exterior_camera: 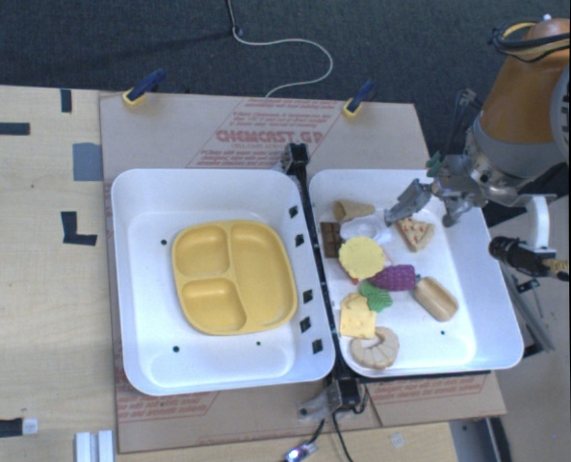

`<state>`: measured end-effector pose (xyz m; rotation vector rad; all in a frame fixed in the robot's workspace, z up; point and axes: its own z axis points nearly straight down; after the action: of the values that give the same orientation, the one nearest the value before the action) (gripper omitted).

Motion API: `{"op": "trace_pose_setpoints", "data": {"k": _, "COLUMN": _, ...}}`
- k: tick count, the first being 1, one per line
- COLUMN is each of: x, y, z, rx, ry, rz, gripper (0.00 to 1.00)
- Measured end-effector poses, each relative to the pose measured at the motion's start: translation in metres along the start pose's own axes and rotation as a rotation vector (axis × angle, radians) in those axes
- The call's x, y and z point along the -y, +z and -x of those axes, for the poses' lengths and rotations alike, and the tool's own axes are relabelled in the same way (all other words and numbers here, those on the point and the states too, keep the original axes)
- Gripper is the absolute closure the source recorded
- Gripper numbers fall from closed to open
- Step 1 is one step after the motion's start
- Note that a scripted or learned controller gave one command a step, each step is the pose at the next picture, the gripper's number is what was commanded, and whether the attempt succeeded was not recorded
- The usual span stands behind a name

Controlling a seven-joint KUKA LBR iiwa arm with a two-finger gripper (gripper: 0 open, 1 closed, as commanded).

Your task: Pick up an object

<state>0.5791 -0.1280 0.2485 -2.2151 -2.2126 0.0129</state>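
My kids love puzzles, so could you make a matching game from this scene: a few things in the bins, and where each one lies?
Things:
1. yellow divided plastic plate
2. purple toy grape bunch
3. tan ring-shaped toy pastry
4. orange toy pizza wedge

Places:
A. right bin, near front edge
B. left bin
C. right bin, middle
D. right bin, by the gripper

Pairs: 1-B, 2-C, 3-A, 4-D

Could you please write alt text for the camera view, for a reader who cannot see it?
The arm's claw hovers over the right bin, above toy foods including a pizza slice, purple grapes and a bread roll. The left bin holds a yellow divided plate.
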Motion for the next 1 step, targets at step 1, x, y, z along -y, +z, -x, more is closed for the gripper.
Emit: {"op": "trace_pose_setpoints", "data": {"k": 1, "x": -0.0021, "y": -0.0065, "z": 0.0, "rx": 0.002, "ry": -0.003, "rz": 0.012, "gripper": 0.0}}
